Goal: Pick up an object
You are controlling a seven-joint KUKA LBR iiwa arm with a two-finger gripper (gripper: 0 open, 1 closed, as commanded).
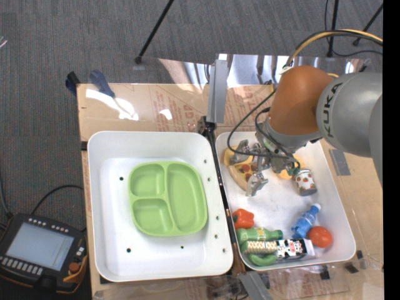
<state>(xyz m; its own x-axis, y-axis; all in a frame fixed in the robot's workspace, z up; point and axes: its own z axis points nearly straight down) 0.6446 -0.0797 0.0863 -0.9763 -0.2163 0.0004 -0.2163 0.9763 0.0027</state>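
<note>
My gripper (256, 175) hangs low over the upper left part of the right bin (334, 199), on the grey arm with its orange band (300, 102). Right under it lies a flat toy pizza slice (239, 169), partly covered by the gripper. A small printed can (305, 181) and a yellow piece (287, 173) sit just to its right. Toward the bin's front are an orange pepper (244, 217), a green bottle (260, 234), a black-and-white carton (290, 249), a blue bottle (307, 220) and a red-orange ball (320, 236).
The left bin (103, 199) holds a green divided plate (167, 198). A divider wall (219, 186) runs between the bins. A teach pendant (40, 249) lies on the floor at the lower left. Black cables (240, 136) loop off the wrist.
</note>
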